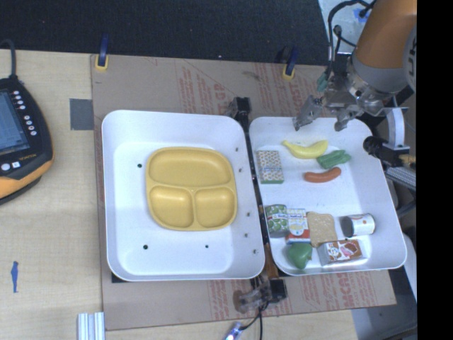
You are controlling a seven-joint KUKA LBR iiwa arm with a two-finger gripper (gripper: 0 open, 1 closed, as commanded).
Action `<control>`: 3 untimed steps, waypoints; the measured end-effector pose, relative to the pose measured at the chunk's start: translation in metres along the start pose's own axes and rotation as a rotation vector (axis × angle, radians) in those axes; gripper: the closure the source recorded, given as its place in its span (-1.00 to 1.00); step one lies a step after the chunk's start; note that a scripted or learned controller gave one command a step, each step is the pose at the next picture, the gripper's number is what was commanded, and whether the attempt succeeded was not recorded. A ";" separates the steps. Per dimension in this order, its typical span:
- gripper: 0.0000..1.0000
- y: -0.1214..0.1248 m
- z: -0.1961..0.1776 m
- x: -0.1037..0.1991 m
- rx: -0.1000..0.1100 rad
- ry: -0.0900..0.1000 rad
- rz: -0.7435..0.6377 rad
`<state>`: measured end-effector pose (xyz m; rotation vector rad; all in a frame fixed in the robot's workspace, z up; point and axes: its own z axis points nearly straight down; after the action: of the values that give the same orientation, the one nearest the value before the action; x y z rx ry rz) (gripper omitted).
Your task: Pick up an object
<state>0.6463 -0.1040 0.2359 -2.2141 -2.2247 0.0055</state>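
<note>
Banana lies in the right bin, far end, touching nothing but the floor; green pepper and sausage just beside it. Gripper hangs above the bin's far rim, fingers spread wide, nothing between them. Packets and a can sit at the near end. Left bin holds a yellow divided tray.

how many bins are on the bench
2. The left bin holds a yellow tray; the right bin holds the small items, with the claw over its far edge.
</note>
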 end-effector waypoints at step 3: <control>-1.00 -0.003 0.123 -0.108 0.000 0.002 0.003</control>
<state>0.6432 -0.2117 0.1131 -2.2166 -2.2207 0.0036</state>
